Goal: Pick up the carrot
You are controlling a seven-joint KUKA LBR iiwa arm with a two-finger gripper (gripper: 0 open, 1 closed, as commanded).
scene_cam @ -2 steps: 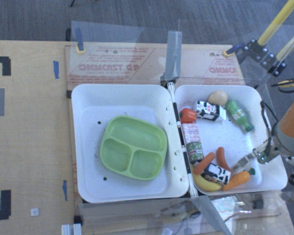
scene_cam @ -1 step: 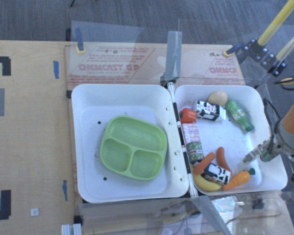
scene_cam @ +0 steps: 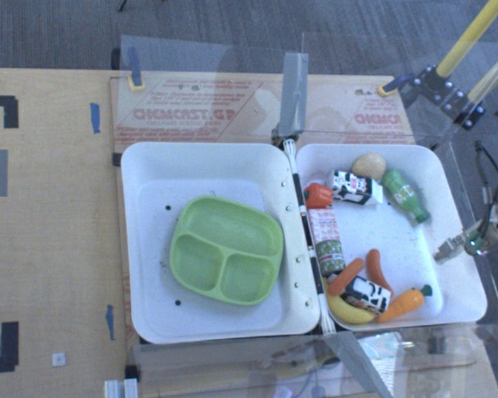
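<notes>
Two white bins sit on the wooden bench; the carrot (scene_cam: 402,303) lies at five o'clock in the right bin (scene_cam: 444,181), beside a banana (scene_cam: 353,309). I cannot tell my grip's state.

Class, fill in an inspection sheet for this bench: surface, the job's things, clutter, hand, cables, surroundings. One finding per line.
Surface: two white bins side by side; left bin holds a green tray, right bin holds toy food.
Job's things: carrot lies near the right bin's front edge, beside a banana.
Clutter: green bottle, potato, black-and-white carton, sausages, tube with a red cap.
Hand: the hand sits at the right bin's right wall, apart from the carrot; finger state unclear.
Cables: dark cables at the far right.
Surroundings: wooden bench with tape marks, grey carpet, yellow poles.
</notes>
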